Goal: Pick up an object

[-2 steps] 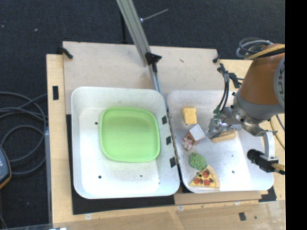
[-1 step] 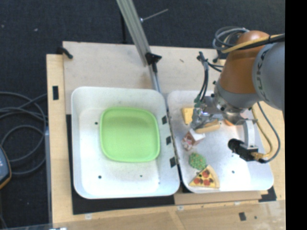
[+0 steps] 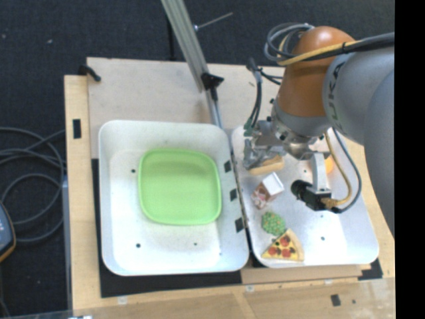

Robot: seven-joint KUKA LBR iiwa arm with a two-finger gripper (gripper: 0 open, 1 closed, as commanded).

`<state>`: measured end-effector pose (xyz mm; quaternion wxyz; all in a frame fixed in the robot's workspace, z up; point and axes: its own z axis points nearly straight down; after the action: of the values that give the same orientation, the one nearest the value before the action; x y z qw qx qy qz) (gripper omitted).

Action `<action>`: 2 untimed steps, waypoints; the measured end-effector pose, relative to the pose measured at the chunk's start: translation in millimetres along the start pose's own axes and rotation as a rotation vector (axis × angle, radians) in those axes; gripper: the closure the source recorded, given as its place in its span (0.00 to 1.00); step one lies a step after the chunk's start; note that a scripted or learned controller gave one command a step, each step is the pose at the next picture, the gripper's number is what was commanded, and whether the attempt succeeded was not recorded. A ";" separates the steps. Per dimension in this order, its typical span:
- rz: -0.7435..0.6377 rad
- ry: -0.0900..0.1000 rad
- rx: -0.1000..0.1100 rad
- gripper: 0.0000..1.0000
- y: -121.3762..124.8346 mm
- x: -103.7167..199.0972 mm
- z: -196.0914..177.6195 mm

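On the counter [image 3: 146,85], the left bin [image 3: 109,178] carries a single green plate [image 3: 179,186], lying flat near its middle. It is broad and smooth, with a thin raised rim. It gives you little to pinch except that rim, and it will probably slide.

In the right bin [image 3: 345,238], the fingers [image 3: 251,153] hang over the near-left corner, hard against the wall between the bins. From this slant you cannot tell whether they are released or clenched. Just beside them lies a tan wedge [image 3: 267,166], and whether metal and wedge touch is not clear.

The wedge is your likeliest pick. It looks like a small toy piece, light and stiff and not fragile. Its sloped faces could squirt out under pressure, so take it across its two flat sides, low down and near the thick end.

Below it sit three more things:
- A small white-and-red box [image 3: 269,191], square-sided and an easy, forgiving grip.
- A knobbly green piece [image 3: 272,222], probably light with a rough surface that holds well.
- A pizza slice [image 3: 283,246], flat against the bin floor and the hardest to get under.

The grey arm [image 3: 312,78] with its orange band reaches in from the right and shadows the top of the bin.
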<state>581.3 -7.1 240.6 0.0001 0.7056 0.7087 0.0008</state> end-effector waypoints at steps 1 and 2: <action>0.001 0.000 0.000 1.00 20.4 45.1 -9.9; 0.001 0.000 0.000 1.00 40.8 88.6 -16.1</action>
<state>621.7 81.6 256.8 0.0001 0.7060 0.7082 0.0006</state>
